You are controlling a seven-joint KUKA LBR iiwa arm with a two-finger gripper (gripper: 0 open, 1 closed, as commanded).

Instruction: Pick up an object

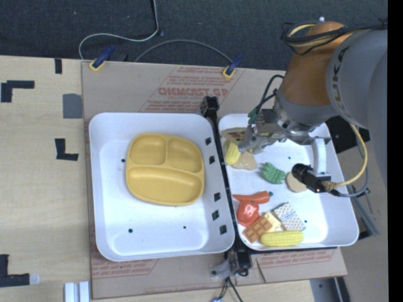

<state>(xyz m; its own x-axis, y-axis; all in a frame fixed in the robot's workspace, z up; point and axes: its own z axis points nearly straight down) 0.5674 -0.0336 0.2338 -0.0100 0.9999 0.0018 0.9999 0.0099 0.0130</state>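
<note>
The gripper [252,140] hangs low over the far left part of the right bin [337,228], at a pale yellow toy [232,154] lying by that bin's left wall; whether it is wide, narrow or gripping cannot be told. A beige piece [247,162] touches the toy. Near the middle lies a green piece [273,173]. Toward the near edge sit a red pepper [249,205], a waffle [262,226] and a corn cob [281,238]. In the left bin [107,168] a yellow tray [165,168] rests at the centre.
</note>
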